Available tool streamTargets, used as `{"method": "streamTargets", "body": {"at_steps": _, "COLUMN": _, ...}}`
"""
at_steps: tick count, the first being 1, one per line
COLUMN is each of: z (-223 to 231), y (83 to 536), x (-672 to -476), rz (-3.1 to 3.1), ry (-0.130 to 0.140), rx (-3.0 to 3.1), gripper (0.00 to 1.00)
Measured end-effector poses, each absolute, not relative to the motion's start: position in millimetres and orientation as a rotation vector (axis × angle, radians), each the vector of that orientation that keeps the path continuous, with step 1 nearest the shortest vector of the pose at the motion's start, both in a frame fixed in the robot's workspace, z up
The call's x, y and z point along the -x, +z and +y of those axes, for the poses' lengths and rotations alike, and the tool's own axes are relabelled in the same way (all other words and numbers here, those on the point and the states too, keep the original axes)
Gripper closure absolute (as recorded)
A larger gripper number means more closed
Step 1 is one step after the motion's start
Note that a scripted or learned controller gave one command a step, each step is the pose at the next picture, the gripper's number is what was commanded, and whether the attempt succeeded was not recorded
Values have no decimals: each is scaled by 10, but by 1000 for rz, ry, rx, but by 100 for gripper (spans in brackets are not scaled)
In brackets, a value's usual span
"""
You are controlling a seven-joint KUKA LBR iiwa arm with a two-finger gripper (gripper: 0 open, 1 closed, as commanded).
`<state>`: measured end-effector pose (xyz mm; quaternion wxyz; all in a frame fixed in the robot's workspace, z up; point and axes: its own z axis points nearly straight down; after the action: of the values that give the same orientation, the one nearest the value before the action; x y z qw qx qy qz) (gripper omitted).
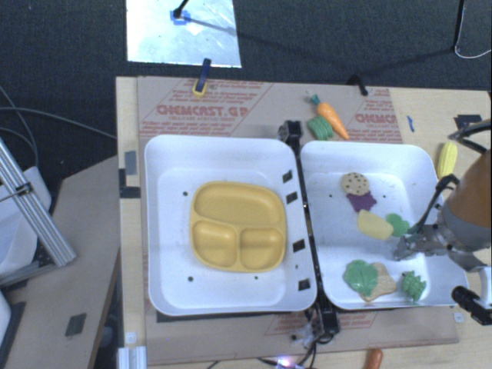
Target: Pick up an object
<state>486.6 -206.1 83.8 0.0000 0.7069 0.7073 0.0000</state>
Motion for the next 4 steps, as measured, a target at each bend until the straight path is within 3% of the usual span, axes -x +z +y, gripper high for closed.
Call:
{"method": "streamTargets", "body": {"at_steps": 1, "z": -2064, "y": 844, "x": -4868, "rz": 2221, "ry": 1, "rx": -2221, "gripper": 0}}
{"method": "streamTargets", "body": {"at_steps": 2, "z": -2063, "y": 846, "x": -4952, "rz": 2225, "ry": 2, "rx": -2216, "gripper": 0}}
{"method": "streamTargets", "body": {"at_steps": 3, "z": -2060, "y": 849, "x": -5173, "rz": 2225, "ry": 3, "rx": -2214, "gripper": 0}}
{"method": "streamTargets", "body": {"at_steps": 4, "z": -1692, "y": 858, "x": -5908, "rz": 2229, "ry": 9, "rx": -2205, "gripper": 0}}
